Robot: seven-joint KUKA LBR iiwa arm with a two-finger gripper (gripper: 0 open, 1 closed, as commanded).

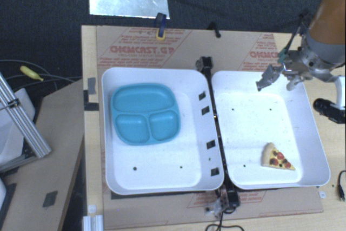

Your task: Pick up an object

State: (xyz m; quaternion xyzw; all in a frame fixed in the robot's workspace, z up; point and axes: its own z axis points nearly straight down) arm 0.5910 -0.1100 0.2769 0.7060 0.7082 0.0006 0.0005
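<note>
While we scan from the left, we find a blue tray (145, 120) lying flat in the left bin (157, 76), likely parked there as a spare target. Over in the right bin (246, 108), a pizza slice (277, 157) lies near the front right corner, tan crust, red toppings, flat and small. Our hand (280, 77) hangs above that bin's back edge, well apart from the slice, its fingers spread and holding nothing

— Is anything showing readable writing?
— Red letters are running across the cardboard sheet (146, 43) under the bins, reading roughly "CHEMCAST GP"; the same print is repeating at its right, too faint to read.
</note>
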